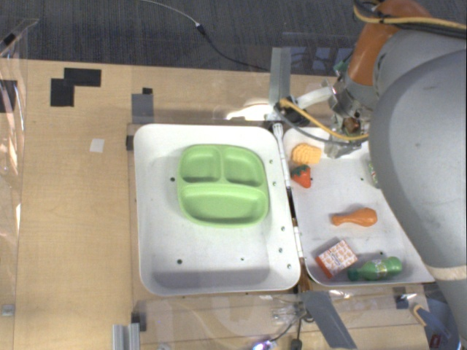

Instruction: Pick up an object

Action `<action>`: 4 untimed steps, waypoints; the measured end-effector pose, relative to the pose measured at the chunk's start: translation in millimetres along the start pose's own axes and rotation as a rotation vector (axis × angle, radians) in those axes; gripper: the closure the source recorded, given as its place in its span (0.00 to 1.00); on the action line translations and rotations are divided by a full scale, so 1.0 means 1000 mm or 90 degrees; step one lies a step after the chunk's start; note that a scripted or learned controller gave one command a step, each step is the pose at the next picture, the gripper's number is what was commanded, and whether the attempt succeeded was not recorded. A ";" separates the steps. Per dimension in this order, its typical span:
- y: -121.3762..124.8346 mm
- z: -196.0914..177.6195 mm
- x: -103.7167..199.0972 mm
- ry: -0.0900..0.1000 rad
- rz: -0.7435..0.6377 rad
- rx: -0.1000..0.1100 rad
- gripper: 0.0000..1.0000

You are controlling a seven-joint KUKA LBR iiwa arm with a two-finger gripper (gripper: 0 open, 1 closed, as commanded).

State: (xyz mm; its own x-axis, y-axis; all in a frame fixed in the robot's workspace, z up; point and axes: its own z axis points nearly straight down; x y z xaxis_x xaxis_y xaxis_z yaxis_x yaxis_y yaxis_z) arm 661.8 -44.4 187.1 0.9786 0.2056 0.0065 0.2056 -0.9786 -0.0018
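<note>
Bench (73, 217): pale wood-grain surface, smooth and matte, with black square markers near its far left corner.
Left bin (157, 261): shallow white plastic tray with rounded corners and a smooth, slightly glossy floor.
Green plate (222, 184): lime-green moulded plastic, rounded rectangle, divided into 3 compartments, 2 small ones at the far side and 1 wide one at the near side. It lies flat in the middle of the left bin.
Right bin (332, 195): matching white tray, just beside the left bin, partly covered by the arm.
Orange piece (306, 153): small, bumpy-textured toy food, yellow-orange, at the far left corner of the right bin.
Red piece (301, 176): small glossy red toy with a green top, like a strawberry, touching or just beside the orange piece.
Drumstick (355, 217): smooth orange-brown toy, club-shaped, lying flat mid-bin.
Box (336, 257): small printed carton, red and white, tilted, near the front of the right bin.
Green bottle (376, 268): glossy dark-green cylinder lying on its side, just beside the box.
Arm (419, 159): broad smooth grey casing with an orange band, yellow and black cables looped at the wrist.
Gripper (337, 148): hangs over the far end of the right bin, near the orange piece; whether it is released or clenched cannot be told, and nothing is seen in it.
</note>
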 end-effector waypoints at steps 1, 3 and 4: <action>-0.019 -0.001 0.005 -0.001 0.002 0.000 1.00; -0.086 0.002 0.020 -0.002 0.002 0.001 1.00; -0.116 -0.069 0.023 -0.002 0.002 0.001 1.00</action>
State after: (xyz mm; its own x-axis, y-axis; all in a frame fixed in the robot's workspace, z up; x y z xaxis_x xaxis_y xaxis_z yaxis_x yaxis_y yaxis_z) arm 660.4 73.3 256.8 0.9792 0.2027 0.0039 0.2027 -0.9792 -0.0028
